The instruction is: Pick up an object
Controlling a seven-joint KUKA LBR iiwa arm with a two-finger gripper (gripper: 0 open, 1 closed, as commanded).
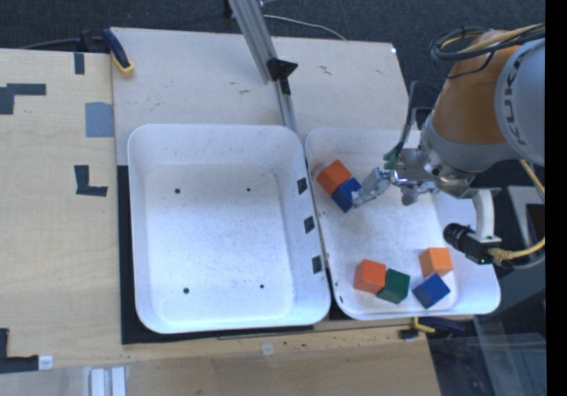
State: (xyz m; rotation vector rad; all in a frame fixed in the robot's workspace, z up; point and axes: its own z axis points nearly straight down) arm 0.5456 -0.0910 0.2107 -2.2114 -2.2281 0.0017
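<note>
My gripper [387, 194] hangs over the upper part of the right bin [390, 235], open, with nothing between its fingers. Its left fingertip [366, 192] touches or nearly touches a blue block [345, 194]. That block lies against an orange block [333, 175] near the bin's left wall. Further blocks rest at the bin's front: an orange one [370, 275], a green one [395, 285], a second orange one [435, 260] and a second blue one [431, 291].
The left bin [213, 226] sits beside the right one, sharing a raised rim. A slanted metal rail [252, 22] reaches down to the bins' upper junction. The arm's orange band [469, 93] and cables occupy the right side.
</note>
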